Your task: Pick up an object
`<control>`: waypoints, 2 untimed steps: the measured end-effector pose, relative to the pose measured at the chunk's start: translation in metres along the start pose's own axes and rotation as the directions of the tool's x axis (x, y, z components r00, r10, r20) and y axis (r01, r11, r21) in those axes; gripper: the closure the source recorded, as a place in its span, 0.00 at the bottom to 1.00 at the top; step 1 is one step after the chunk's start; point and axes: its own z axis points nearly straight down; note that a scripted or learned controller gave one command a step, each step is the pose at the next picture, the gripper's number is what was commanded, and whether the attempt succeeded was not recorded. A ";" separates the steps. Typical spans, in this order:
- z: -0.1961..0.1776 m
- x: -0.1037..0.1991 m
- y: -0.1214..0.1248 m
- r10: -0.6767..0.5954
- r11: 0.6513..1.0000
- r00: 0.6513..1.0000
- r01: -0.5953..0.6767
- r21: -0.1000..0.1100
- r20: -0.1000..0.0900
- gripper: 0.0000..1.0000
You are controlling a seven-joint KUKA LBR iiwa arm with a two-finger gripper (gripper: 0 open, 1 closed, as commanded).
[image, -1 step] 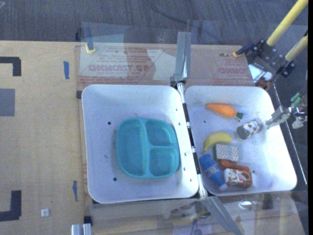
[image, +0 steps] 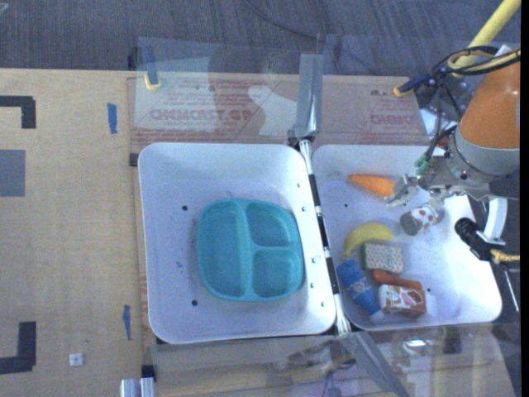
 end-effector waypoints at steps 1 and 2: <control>0.080 0.005 0.083 -0.085 0.996 0.996 0.085 -0.001 0.001 0.00; 0.071 0.006 0.082 -0.088 0.996 0.996 0.088 0.005 0.000 1.00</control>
